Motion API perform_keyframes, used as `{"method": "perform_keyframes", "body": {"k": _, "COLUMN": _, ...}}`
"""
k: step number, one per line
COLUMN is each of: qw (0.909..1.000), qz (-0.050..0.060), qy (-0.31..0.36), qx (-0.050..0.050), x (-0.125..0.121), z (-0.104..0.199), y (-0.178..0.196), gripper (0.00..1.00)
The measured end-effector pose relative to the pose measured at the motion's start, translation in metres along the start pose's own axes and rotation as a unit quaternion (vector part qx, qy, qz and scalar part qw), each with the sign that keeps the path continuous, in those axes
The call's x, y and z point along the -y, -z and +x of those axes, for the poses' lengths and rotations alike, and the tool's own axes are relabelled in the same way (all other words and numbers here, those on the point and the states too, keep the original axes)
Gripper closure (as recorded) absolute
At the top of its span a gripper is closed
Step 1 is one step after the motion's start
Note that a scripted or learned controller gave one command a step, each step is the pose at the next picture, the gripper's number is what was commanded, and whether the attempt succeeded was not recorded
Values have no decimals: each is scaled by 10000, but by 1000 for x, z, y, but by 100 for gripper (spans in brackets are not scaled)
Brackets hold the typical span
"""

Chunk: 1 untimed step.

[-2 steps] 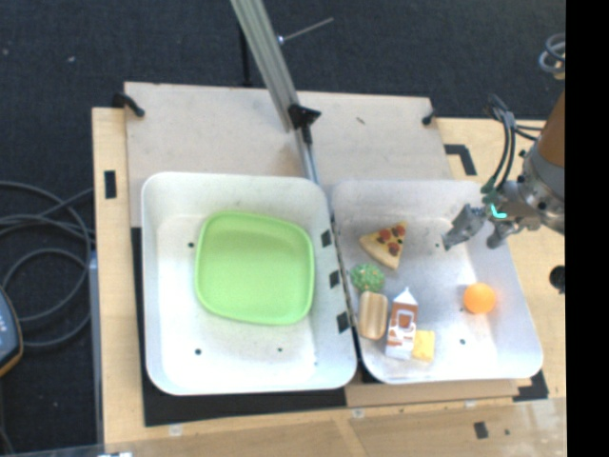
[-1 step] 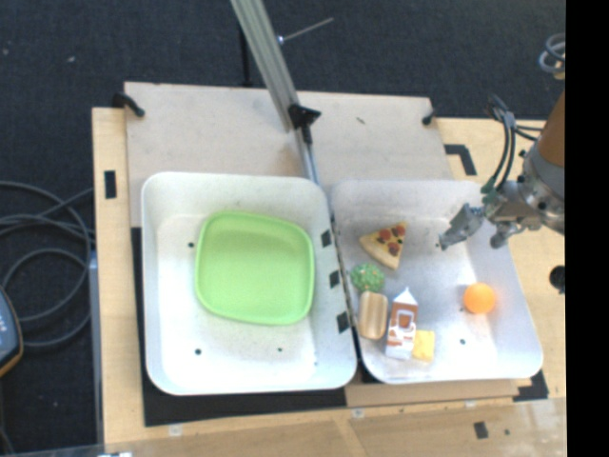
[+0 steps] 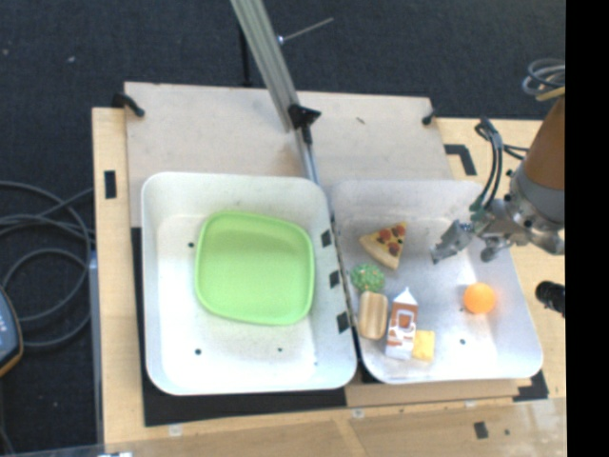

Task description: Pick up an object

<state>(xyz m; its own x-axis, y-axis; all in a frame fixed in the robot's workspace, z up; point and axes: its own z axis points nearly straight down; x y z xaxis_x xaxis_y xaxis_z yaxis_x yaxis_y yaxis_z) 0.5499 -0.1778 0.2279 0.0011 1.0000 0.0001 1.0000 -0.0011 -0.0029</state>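
Two white bins (image 3: pixel 152 255) sit below me, and my gripper (image 3: pixel 455 244), fingers spread and holding nothing, hangs between the pizza slice (image 3: pixel 384 244) and orange ball (image 3: pixel 480 298); closing here grabs nothing.

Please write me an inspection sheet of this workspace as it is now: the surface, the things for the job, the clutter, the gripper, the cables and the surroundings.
Surface: wooden bench bearing left bin and right bin, side by side.
Job's things: in the right bin, pizza slice, green toy, bread-like piece, small carton, yellow block, orange ball.
Clutter: green plate lying flat in the left bin.
Gripper: gripper over the right bin, above the ball; nothing between its fingers.
Cables: black cables on the floor at left; wires on the arm's wrist.
Surroundings: dark carpet; slanted metal pole.
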Motion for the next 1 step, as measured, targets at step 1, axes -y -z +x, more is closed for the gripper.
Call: {"method": "perform_keyframes", "body": {"k": 1, "qw": 10000, "qz": 4, "qy": -2, "qx": -1, "x": 10, "z": -5, "y": -51, "gripper": 0}}
